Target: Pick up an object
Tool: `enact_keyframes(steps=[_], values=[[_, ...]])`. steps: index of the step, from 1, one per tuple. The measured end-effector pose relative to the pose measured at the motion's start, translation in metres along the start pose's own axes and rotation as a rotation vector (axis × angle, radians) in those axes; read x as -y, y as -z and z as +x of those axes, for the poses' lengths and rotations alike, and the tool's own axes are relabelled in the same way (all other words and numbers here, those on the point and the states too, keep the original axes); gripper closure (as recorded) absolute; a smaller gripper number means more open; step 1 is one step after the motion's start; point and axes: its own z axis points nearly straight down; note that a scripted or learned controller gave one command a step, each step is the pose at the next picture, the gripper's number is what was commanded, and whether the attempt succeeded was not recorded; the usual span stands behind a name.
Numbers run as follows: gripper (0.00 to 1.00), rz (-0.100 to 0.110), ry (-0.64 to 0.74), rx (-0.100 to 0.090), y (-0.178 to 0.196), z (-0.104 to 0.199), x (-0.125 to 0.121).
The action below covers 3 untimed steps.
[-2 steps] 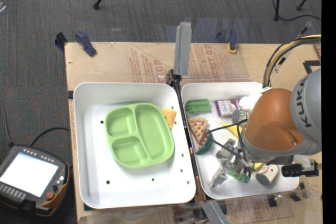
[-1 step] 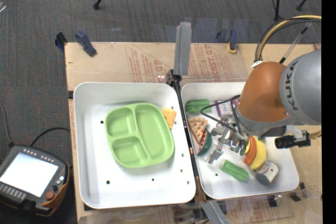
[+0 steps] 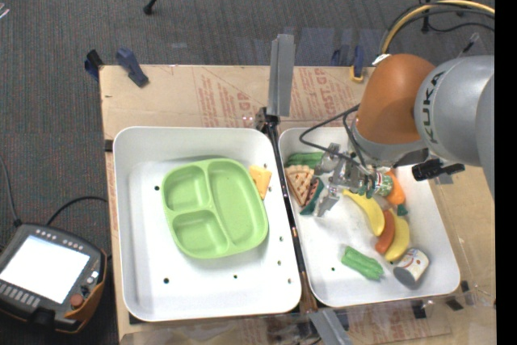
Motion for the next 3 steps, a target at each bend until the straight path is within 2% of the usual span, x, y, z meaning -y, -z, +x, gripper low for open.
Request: enact_keyframes(steps=[1, 2, 3], values=[[0.00, 0.004, -0.103, -0.001, 0.000, 0.047, 0.125], [0.00, 0.000, -0.156, -0.004, -0.001, 0.090, 0.121], [0.00, 0.000, -0.114, -0.005, -0.001, 0.100, 0.087]])
